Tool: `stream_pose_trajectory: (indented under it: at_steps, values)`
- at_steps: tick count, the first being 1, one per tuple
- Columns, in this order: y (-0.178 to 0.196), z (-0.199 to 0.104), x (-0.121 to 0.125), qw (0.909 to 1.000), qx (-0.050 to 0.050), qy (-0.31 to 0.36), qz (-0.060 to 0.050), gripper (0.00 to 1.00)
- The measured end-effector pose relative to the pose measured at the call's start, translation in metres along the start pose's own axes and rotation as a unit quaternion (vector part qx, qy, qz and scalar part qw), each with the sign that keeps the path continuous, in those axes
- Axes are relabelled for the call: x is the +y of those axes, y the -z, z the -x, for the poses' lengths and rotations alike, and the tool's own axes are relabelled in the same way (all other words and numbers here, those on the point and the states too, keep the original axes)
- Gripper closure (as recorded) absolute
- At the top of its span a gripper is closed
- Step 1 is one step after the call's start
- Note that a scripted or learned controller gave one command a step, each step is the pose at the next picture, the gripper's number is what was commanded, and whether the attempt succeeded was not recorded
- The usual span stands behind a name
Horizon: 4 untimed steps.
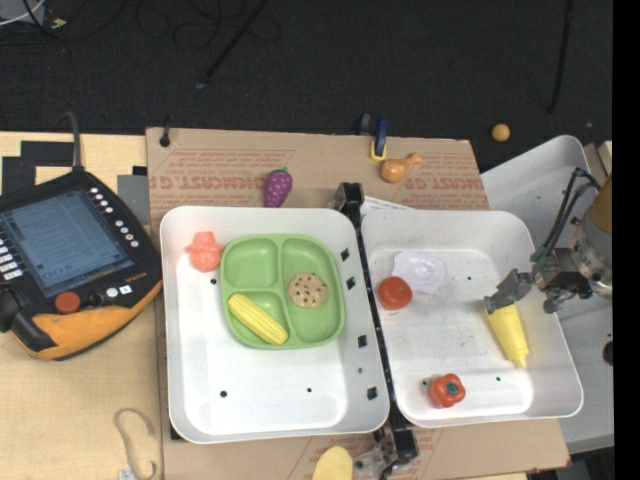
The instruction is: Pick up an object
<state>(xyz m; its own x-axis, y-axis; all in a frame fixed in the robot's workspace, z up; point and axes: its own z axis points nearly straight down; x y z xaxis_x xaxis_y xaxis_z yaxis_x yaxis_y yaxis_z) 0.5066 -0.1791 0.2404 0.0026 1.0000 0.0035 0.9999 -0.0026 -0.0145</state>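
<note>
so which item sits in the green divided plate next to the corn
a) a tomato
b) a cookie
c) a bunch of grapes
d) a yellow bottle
b: the cookie lies in the right compartment of the green plate, just up and right of the corn in the lower compartment, all inside the left bin.

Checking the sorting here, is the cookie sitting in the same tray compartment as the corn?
No. The cookie lies in the upper right compartment of the green tray, while the corn lies in the long lower compartment.
</note>
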Motion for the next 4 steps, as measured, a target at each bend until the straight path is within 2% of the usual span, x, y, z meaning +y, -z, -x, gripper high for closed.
stream_pose_trajectory:
  at_steps: [1, 4]
  values:
    - [0.007, 0.000, 0.002, 1.0000, -0.002, 0.001, 0.007, 0.00]
    - [-0.153, -0.024, 0.004, 1.0000, 0.000, 0.002, 0.004, 0.00]
